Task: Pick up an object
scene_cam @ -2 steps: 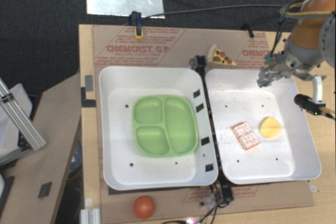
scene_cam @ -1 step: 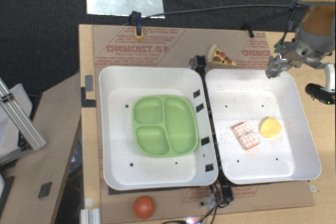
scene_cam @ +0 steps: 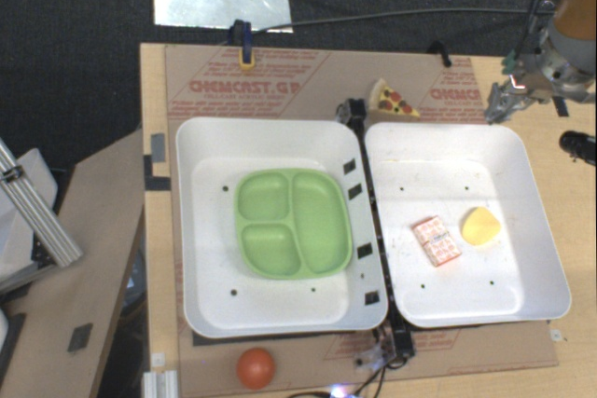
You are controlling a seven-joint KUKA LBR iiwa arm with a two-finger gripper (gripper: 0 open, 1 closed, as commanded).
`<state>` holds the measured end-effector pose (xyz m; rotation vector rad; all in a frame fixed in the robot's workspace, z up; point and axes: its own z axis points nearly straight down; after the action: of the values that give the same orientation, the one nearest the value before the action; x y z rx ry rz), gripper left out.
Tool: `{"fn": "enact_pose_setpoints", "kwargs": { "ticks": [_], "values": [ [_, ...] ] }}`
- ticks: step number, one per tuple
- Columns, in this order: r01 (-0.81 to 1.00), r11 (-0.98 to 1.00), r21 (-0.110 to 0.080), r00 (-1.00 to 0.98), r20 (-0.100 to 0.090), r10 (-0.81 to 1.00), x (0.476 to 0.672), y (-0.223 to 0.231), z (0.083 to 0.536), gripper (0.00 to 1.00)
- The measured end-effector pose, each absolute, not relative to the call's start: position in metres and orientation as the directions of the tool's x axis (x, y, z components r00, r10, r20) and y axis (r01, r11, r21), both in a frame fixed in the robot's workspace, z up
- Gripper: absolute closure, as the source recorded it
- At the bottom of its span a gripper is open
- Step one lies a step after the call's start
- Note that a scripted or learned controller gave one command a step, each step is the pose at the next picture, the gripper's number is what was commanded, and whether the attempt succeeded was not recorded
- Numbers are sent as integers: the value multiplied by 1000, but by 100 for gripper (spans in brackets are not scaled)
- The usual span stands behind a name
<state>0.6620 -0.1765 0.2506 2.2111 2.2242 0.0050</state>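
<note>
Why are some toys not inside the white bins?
Two things lie outside: a toy pizza slice on the board behind the right bin, and an orange ball in front of the left bin. They look strayed or dropped.

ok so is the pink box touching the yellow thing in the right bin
Apart. The camera view shows a strip of white bin floor between the pink box and the yellow piece in the right bin.

Bench [scene_cam: 280, 75] with two white bins side by side

The left bin [scene_cam: 201, 200] and right bin [scene_cam: 532, 200] sit touching on its printed board; a pizza-slice toy [scene_cam: 392, 100] lies just behind their seam, an orange ball [scene_cam: 255, 368] near the front edge, and a clamp [scene_cam: 243, 42] at the back edge.
</note>
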Motion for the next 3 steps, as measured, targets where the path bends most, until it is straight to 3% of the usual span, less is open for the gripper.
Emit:
{"fn": "enact_pose_setpoints", "kwargs": {
  "ticks": [2,3],
  "values": [
    [1000,9,1,-9,1,1000,663,-74,244,100],
    [1000,9,0,-9,1,1000,650,-19,231,100]
  ]
}}
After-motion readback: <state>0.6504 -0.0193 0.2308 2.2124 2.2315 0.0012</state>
